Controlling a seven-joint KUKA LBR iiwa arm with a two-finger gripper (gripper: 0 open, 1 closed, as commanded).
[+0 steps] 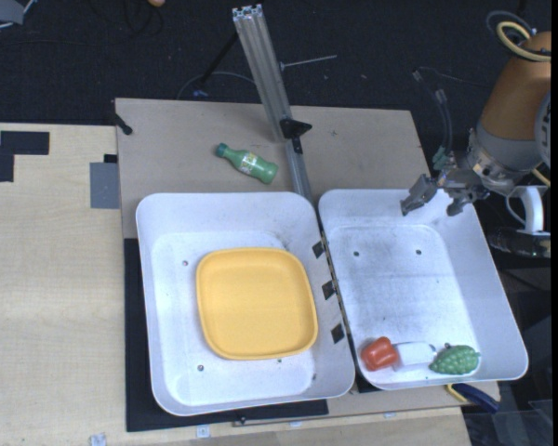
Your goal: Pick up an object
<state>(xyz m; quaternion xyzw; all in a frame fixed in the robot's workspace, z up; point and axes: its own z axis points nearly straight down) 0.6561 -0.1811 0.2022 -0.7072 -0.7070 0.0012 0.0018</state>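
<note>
A yellow square plate lies in the left bin. In the right bin, along its near edge, sit a red pepper, a small white piece and a green bunch of grapes. My gripper hangs over the far right corner of the right bin, well away from those three objects. Its two fingers are spread apart with nothing between them.
A green bottle lies on the bench behind the left bin. A slanted metal rail rises from the gap between the bins. Black clips sit on the edge where the bins meet.
</note>
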